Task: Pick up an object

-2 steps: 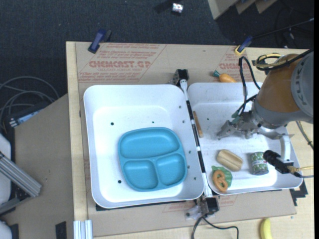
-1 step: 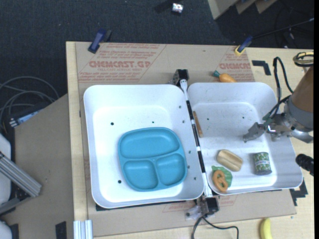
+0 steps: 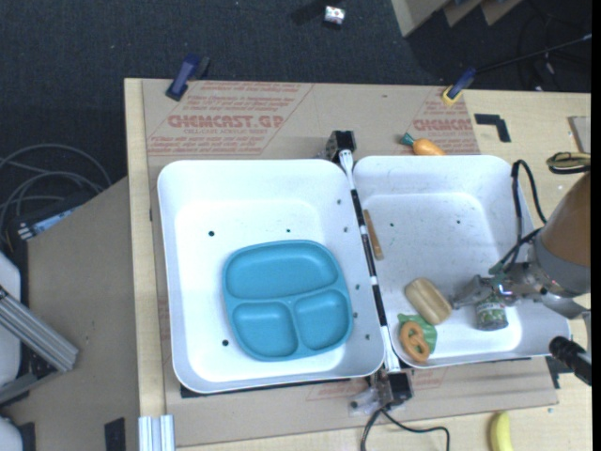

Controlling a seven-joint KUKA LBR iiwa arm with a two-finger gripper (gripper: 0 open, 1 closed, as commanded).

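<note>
I reach in low from the right, my gripper down in the right bin; I cannot tell its state. The tan bread roll (just left of me) lies slanted, long axis upper-left to lower-right.
</note>
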